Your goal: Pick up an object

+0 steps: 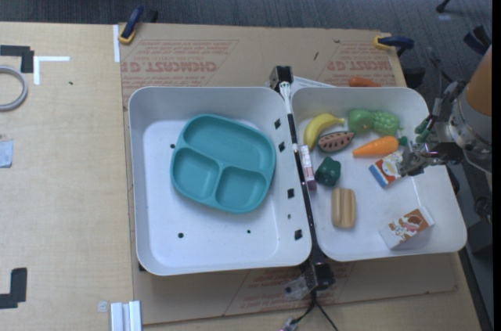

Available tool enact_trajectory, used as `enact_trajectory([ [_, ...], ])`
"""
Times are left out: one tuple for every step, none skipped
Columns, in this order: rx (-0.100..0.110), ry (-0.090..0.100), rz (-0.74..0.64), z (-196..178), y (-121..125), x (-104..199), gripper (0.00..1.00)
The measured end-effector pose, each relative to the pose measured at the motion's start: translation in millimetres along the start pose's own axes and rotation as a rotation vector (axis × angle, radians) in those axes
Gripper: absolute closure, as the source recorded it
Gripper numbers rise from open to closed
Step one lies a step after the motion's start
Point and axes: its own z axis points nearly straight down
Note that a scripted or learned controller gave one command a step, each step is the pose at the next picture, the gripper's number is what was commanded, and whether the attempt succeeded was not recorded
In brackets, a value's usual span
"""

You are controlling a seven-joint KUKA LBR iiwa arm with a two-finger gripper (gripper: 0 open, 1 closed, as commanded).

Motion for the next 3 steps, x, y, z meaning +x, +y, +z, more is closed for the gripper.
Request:
enact_trajectory([
  [-0.001, -0.001, -0.003, -9, 1, 0, 1.0],
  [-0.001, -0.001, -0.003, -9, 1, 0, 0.0],
  [0.002, 0.0, -0.002, 69, 89, 18, 0.0],
])
